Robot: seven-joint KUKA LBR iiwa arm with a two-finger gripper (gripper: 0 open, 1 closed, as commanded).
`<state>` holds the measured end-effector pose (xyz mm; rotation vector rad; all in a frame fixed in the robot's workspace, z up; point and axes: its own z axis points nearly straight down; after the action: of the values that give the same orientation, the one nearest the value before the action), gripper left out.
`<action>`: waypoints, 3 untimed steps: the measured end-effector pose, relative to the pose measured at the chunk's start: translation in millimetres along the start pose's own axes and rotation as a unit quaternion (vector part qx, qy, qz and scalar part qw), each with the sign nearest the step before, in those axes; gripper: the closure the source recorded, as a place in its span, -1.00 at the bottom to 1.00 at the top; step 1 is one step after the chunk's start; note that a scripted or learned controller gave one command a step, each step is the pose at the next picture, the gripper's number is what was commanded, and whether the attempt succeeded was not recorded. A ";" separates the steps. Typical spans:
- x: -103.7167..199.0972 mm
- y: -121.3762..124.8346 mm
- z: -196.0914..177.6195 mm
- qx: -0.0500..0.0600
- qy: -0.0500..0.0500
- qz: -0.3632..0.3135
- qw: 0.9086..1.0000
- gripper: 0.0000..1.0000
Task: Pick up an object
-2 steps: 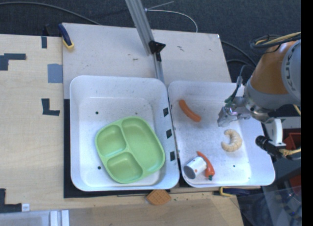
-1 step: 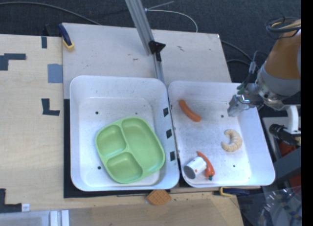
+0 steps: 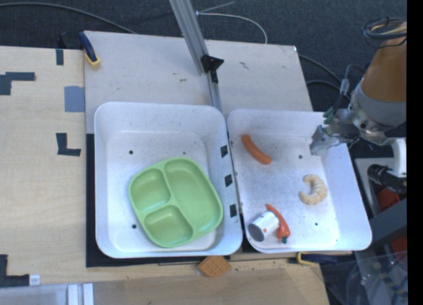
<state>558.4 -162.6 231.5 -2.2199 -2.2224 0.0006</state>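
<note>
Objects for picking lay in the right bin (image 3: 344, 185): an orange sausage (image 3: 256, 150) near its far left, a croissant (image 3: 314, 189) towards the right, and a white cup (image 3: 263, 225) touching a carrot (image 3: 280, 222) at the near edge. The gripper (image 3: 322, 140) hovered over the bin's far right rim, holding nothing; how far it stood open could not be told. A green divided plate (image 3: 174, 201) sat in the left bin (image 3: 112, 165).

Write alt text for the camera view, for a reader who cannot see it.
A grey-and-orange robot arm's gripper hovers at the far right edge of the right white bin, which holds an orange sausage, a croissant, a carrot and a small white cup. The left white bin holds a green divided tray.
</note>
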 end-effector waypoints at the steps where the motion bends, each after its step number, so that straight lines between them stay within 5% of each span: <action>1: 55.4 3.3 10.7 0.001 0.001 -0.002 1.000 1.00; 3: 162.6 7.5 -2.3 0.001 0.001 -0.003 1.000 1.00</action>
<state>565.7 0.0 233.7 -2.2116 -2.2280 0.0000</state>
